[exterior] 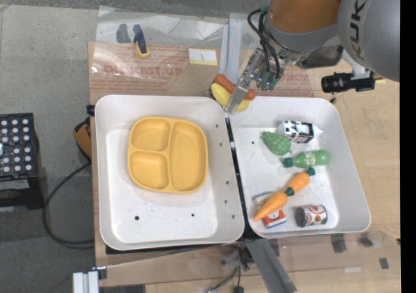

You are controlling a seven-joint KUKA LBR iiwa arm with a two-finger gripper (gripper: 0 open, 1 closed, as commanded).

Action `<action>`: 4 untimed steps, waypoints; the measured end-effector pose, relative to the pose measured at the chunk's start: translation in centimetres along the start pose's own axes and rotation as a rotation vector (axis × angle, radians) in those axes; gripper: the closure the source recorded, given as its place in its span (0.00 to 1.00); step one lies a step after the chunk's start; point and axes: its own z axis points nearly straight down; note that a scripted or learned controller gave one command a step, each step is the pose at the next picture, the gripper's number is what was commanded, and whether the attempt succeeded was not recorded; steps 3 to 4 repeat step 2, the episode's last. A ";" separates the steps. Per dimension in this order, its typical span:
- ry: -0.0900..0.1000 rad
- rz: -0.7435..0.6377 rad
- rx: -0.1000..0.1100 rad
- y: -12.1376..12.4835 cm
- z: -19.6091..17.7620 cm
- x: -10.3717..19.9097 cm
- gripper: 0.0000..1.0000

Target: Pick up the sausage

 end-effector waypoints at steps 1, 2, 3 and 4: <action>0.002 0.192 0.000 -0.4 2.9 2.1 1.00; 0.003 0.256 0.000 1.0 9.7 -0.5 1.00; 0.003 0.256 0.000 1.0 9.7 -0.5 1.00; 0.003 0.256 0.000 1.0 9.7 -0.5 1.00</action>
